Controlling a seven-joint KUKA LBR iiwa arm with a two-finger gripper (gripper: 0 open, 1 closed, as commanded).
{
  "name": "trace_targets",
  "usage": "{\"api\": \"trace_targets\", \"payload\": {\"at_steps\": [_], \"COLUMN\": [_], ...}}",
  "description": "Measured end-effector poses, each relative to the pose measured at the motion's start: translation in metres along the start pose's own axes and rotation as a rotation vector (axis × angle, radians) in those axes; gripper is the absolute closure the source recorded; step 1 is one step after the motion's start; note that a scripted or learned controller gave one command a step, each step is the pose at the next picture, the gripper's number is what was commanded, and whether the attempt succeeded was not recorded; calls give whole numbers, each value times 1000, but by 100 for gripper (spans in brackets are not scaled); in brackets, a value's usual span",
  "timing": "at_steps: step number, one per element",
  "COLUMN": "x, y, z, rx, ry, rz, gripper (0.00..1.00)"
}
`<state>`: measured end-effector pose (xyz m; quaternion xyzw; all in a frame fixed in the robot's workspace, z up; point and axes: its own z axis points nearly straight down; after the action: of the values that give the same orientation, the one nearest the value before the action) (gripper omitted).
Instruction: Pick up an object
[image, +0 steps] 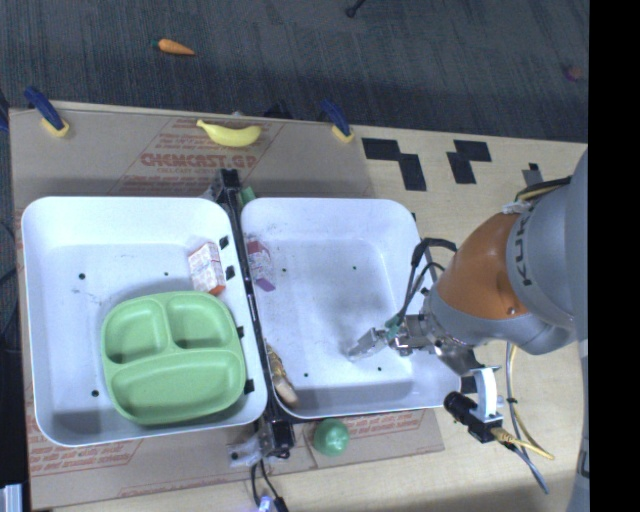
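**Arm lowered into the right bin, no object yet secured**

Camera view. Two white bins sit side by side on a cardboard-covered bench. The left bin (40, 330) holds a green divided tray (175, 355) in its near half and a small red-and-white packet (205, 267) just beyond the tray, close to the shared wall. The right bin (330, 215) holds a small pinkish wrapper (258, 262) at its far left and a tan object (281, 383) at its near left corner. The arm enters from the right, its orange band (480, 275) above the bin's right rim, and the gripper (366, 344) reaches low over the near right part of the bin floor. Whether it is parted or closed cannot be made out, and nothing is visibly held. Candidate objects in this bin lie well apart from it, to the left. Outside the bins, a yellow banana (230, 132) rests beyond the far edge and a green ball (331, 436) lies near the front. The pick appears still undone; a grasp and lift remain.
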<state>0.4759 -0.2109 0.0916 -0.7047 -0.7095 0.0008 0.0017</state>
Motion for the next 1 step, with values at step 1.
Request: {"api": "trace_targets", "payload": {"at_steps": [1], "x": [54], "y": [52], "z": [0], "rx": [-1], "ry": [0], "rz": [-2], "gripper": [0]}}
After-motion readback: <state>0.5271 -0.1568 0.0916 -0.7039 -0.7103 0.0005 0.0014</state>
